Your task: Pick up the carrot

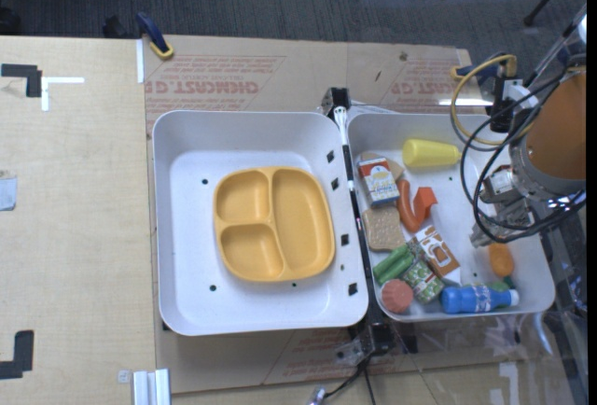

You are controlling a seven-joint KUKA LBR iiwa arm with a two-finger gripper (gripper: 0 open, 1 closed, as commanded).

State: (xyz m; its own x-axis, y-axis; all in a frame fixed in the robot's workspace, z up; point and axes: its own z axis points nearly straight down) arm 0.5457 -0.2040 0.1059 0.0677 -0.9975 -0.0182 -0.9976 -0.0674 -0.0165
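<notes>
The carrot [406, 208], a smooth, tapered orange piece, is seen in the right bin [536, 286] between the carton [378, 181] and the orange block [425, 202], its long axis running nearly top to bottom. It lies to the left of the arm [556, 137]; whether the gripper is open or closed cannot be told.

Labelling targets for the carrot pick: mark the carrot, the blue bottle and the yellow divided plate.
carrot [408, 210]: camera view, middle of its orange body.
blue bottle [476, 300]: camera view, middle of its side.
yellow divided plate [300, 212]: camera view, floor of its large compartment.
</notes>
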